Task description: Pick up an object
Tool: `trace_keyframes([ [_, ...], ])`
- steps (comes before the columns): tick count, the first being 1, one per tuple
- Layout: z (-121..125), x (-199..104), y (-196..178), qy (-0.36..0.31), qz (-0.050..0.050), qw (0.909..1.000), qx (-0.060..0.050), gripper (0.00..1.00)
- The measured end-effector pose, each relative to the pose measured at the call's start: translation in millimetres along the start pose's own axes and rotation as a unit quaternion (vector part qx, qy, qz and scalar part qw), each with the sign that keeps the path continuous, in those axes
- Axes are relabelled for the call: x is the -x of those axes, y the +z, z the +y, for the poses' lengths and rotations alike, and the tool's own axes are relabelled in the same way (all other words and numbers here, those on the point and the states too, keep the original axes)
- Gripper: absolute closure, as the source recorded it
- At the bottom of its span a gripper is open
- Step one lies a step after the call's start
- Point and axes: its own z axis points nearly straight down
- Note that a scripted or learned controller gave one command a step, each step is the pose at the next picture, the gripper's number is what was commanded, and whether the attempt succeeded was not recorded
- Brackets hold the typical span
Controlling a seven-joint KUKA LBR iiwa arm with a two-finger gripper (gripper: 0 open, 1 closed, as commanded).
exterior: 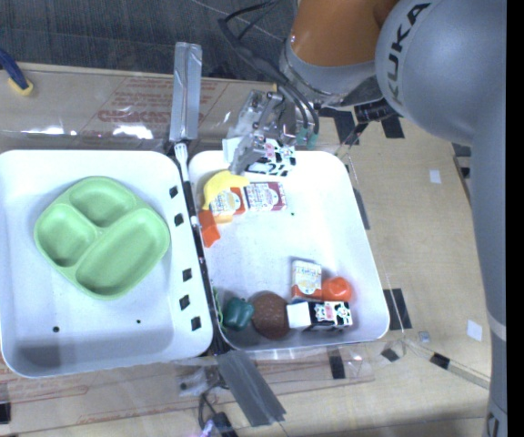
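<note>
My gripper (255, 142) hangs over the far left corner of the right bin (357, 244), reaching in from the upper right. Just right of it, touching or directly under it, is a small black-and-white cow-patterned carton (278, 161); I cannot tell whether it is held. Below the gripper lie a yellow toy (221, 190) and a pink-and-white carton (265, 197). An orange piece (209, 232) lies against the bin's left wall.
Along the right bin's near edge sit a teal object (237, 313), a brown ball (268, 313), a second cow-patterned carton (320, 315), a small juice box (306, 277) and an orange-red toy (337, 289). The left bin (25, 335) holds a green divided plate (103, 235).
</note>
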Motion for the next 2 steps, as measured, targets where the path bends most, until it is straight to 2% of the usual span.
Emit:
trace_keyframes([
  [2,3.6,1.3,-21.5,-0.007,-0.003,1.0000,0.000,1.00],
])
